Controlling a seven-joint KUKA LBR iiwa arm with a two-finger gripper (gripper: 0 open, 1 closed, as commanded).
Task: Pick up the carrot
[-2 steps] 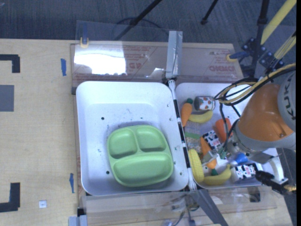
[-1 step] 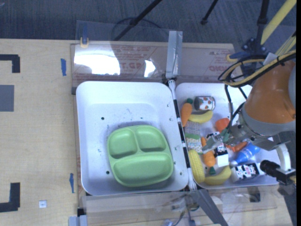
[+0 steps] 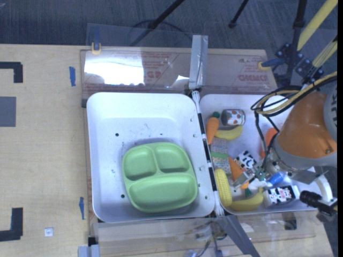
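The carrot [image 3: 213, 128] stands lengthwise up the bin [image 3: 244, 101] (leafy tip topmost); the hand's [image 3: 261, 176] grip is unclear.

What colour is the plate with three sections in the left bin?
The plate is light green, seen clearly in the camera view.

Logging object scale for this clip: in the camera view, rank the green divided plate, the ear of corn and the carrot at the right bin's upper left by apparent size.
1. green divided plate, by far the largest.
2. ear of corn.
3. carrot, which looks only slightly shorter than the corn, so that order is unsure.
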